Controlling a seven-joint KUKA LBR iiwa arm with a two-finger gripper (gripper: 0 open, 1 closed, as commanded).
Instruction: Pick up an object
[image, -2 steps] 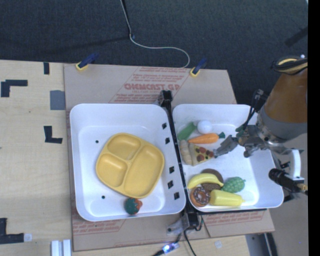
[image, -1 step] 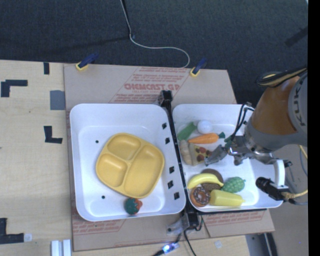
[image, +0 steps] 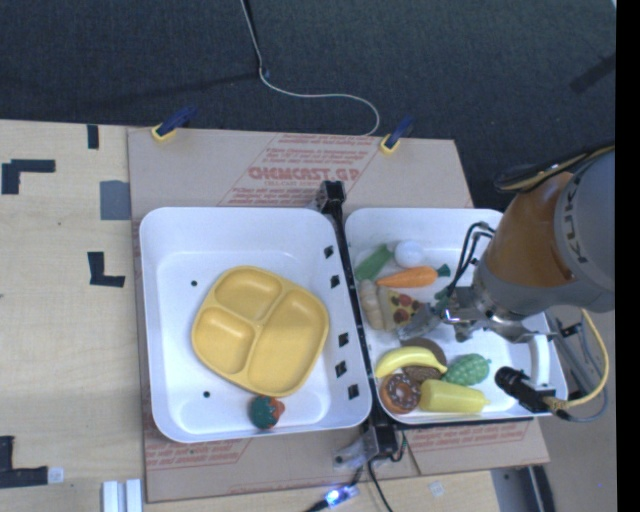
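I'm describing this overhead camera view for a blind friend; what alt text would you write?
A grey and orange robot arm reaches from the right, its gripper low over the right bin of toy food: a carrot, banana, donut and others. The left bin holds a yellow divided plate and a small ball.

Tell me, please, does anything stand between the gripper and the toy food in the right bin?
Nothing visible does. The gripper is low in the right bin, directly among the toys, beside the carrot and above the banana.
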